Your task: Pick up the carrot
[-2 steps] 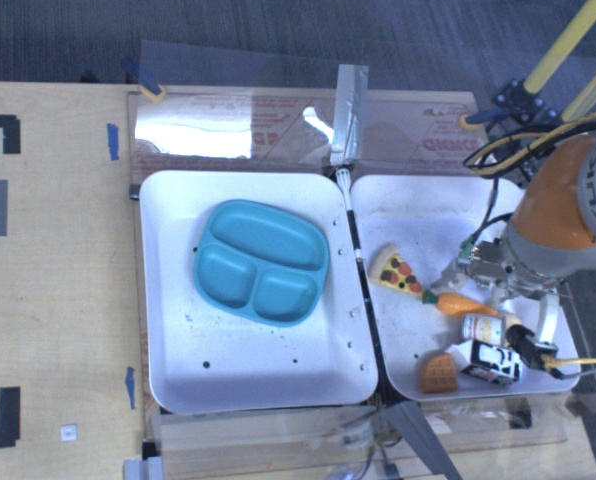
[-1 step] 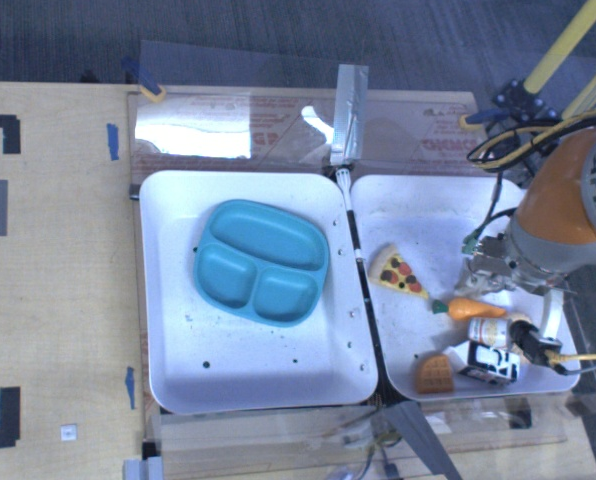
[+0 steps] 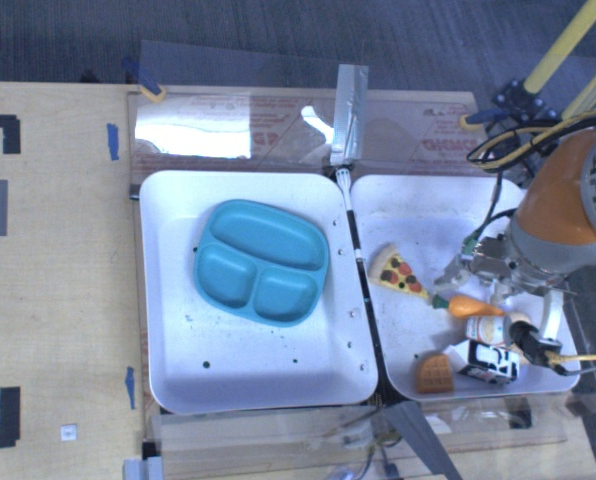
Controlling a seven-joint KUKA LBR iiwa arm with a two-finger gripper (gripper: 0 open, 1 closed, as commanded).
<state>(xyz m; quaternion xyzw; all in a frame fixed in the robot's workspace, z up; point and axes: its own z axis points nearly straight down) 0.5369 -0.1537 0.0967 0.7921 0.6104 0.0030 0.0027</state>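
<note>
Over the right bin's four o'clock side, I'd lower my gripper [image 3: 498, 293] straight onto the carrot [image 3: 470, 307]; finger state unclear.

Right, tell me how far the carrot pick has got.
Done: the arm has reached into the right bin and the gripper sits right over the carrot. In hand: the grasp itself, though the view does not settle whether the carrot is gripped. Left: lifting it, since it looks to lie low in the bin beside the pizza slice.
</note>
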